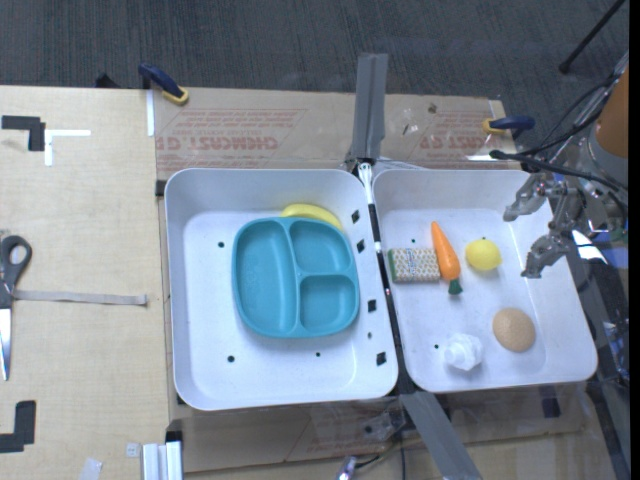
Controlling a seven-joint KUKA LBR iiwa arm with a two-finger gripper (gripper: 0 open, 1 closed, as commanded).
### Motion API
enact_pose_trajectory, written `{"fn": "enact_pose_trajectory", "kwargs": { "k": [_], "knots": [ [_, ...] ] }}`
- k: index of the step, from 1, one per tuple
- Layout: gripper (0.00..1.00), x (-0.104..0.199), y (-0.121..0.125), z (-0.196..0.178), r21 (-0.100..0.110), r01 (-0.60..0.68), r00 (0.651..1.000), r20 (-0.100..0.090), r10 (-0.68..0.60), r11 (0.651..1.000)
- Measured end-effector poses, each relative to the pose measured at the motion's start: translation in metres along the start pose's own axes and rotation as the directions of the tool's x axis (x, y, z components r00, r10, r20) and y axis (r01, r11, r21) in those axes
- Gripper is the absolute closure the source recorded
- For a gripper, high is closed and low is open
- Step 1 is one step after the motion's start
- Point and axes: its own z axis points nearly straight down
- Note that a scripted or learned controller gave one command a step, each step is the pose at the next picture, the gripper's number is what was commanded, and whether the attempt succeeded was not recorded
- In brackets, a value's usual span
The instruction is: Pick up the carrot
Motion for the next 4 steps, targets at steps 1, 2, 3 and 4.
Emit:
{"fn": "enact_pose_trajectory", "kwargs": {
  "k": [1,2,3,4],
  "knots": [
    [0.0,0.016,0.067,0.12,0.001,0.005,1.0,0.006,-0.005,1.0],
    [1.0,0.013,0.067,0.109,0.003,0.008,1.0,0.013,-0.008,1.0],
    [1.0,0.05,-0.019,0.13,0.0,0.186,0.982,0.001,-0.186,0.982],
    [1.0,0.068,0.039,0.05,0.0,0.008,1.0,0.002,-0.008,1.0]
  ]
}}
